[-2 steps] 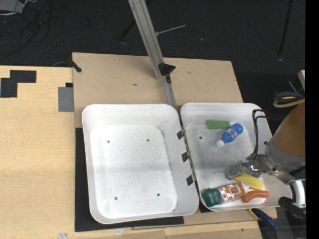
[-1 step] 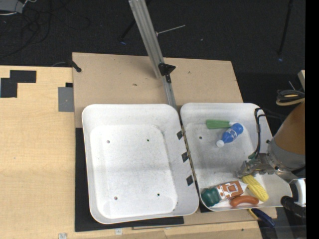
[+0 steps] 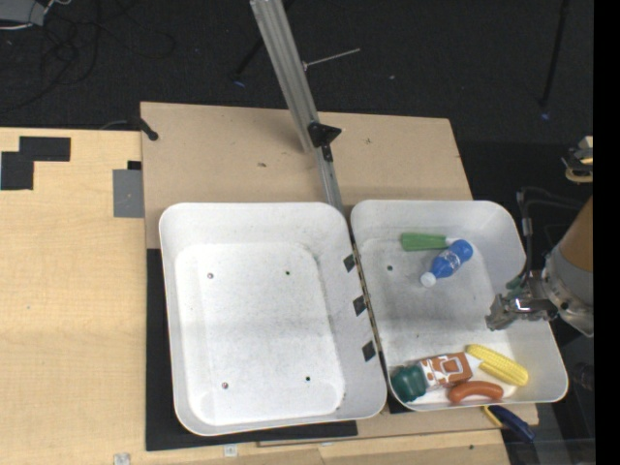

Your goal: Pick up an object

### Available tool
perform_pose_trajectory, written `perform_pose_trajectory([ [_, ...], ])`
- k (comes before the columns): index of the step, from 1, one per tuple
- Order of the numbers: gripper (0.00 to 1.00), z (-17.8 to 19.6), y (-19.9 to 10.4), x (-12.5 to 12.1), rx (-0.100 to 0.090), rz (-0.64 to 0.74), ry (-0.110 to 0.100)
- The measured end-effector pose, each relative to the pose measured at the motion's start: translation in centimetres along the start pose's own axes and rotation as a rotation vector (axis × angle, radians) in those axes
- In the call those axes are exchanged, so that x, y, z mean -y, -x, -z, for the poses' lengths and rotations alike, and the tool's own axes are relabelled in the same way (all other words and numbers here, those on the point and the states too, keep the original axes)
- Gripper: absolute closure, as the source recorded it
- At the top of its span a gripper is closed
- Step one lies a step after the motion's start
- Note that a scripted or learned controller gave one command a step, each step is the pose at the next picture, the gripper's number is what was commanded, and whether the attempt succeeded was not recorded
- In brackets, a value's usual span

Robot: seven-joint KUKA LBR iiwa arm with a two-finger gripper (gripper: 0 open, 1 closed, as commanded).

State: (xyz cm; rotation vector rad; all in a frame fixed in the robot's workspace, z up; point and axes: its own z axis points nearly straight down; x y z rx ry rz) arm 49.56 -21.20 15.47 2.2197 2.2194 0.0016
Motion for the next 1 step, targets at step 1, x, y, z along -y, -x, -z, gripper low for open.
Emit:
perform_pose_trajectory([
  [1, 1.0, 6.22, 0.59, -0.09, 0.001, 0.001, 0.002],
])
